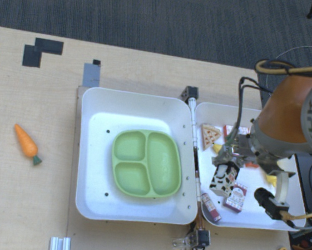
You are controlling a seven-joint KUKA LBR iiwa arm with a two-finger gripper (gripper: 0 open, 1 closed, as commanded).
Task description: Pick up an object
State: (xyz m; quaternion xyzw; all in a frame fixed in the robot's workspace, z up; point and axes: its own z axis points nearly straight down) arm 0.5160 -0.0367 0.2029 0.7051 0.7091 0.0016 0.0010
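The grey arm with the orange band (292, 112) reaches over the right shallow white bin (249, 219). The claw (228, 158) hangs near that bin's left wall, directly above a black-and-white cow-patterned object (223, 180). Whether the claw is released or clenched cannot be determined, and no object is visible between its tips.

Right bin contents: a pizza-slice toy (210, 135) near the far-left corner, a small red-and-white box (236, 197) beside the cow-patterned object, and a dark red wrapped item (211, 207) at the near-left corner.

The left shallow white bin (95, 143) carries a light green three-compartment plate (146, 163) at its centre.

An orange toy carrot (26, 143) lies on the tabletop (18, 201), well apart from the left bin, toward the left edge.
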